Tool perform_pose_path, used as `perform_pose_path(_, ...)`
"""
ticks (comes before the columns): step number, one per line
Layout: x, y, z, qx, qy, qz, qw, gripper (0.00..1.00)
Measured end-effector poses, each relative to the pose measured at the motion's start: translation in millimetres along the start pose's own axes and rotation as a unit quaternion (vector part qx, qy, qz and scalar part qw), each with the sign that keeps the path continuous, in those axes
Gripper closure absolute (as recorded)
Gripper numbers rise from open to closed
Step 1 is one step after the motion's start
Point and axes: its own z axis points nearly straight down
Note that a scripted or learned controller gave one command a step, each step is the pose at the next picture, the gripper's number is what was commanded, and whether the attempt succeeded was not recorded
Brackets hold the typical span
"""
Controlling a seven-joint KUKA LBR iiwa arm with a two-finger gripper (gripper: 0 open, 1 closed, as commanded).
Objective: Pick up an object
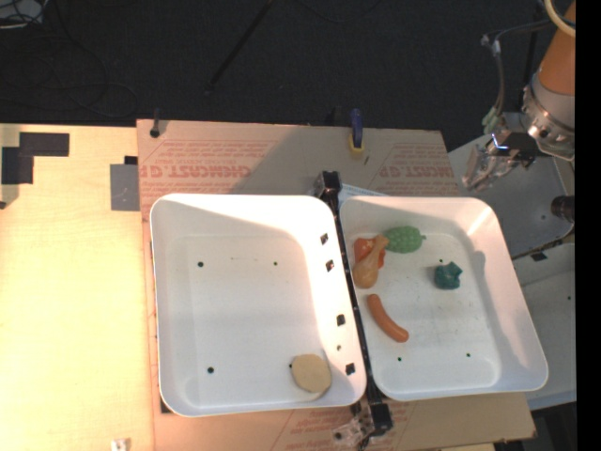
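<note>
1. Two shallow white plastic bins sit side by side on a brown cardboard sheet [282, 163] printed with red lettering; the sheet lies on a pale wooden bench [66, 289], and the background beyond is dark, with loose cables.
2. Taking the black clips along the shared wall [340, 280] between the bins as the landmark: the left bin [235, 252] lies to its left, the right bin [488, 346] to its right.
3. A blue clamp [356, 130] stands on the cardboard's far edge, beyond the far end of that wall.
4. In the left bin, a round tan disc [310, 374] rests near the wall's near end.
5. In the right bin, an orange-red lumpy toy [368, 257] lies just beside the wall, touching a green leafy toy [405, 240] farther right.
6. A small dark teal block [448, 275] sits well to the right of the wall, apart from the others.
7. An orange sausage-shaped toy [386, 318] lies near the wall's middle, tilted.
8. The metal two-finger gripper [490, 163] hangs beyond the right bin's far right corner, outside its rim, well apart from every toy; nothing shows between its fingers, and I cannot tell whether they are spread or closed.
</note>
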Motion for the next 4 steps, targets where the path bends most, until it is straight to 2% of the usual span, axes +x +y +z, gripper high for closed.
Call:
perform_pose_path(1,-53,-43,-45,-0.002,-0.002,0.004,1.0,1.0)
perform_pose_path(2,-19,-8,5,-0.001,-0.001,0.001,1.0,1.0)
perform_pose_path(3,-52,-70,-73,-0.004,-0.003,0.004,1.0,1.0)
perform_pose_path(4,-23,-25,6,0.0,0.0,0.001,1.0,1.0)
